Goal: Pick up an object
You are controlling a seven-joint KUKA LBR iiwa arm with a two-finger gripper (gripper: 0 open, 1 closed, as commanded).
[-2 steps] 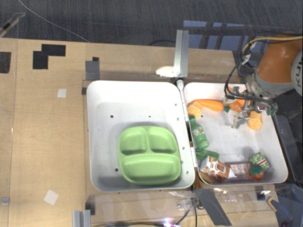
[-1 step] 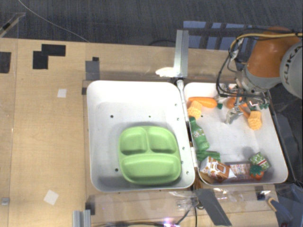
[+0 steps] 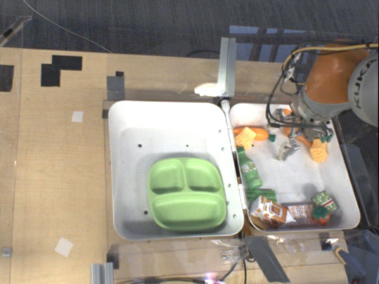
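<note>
white right bin (image 3: 340, 176) holds scattered toy food; we see the end effector (image 3: 288, 151) lowered among it, cannot tell its grip, so nothing looks lifted yet.

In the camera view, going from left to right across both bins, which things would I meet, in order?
Green tray → green bottle → brown packet → gripper → orange block.
</note>
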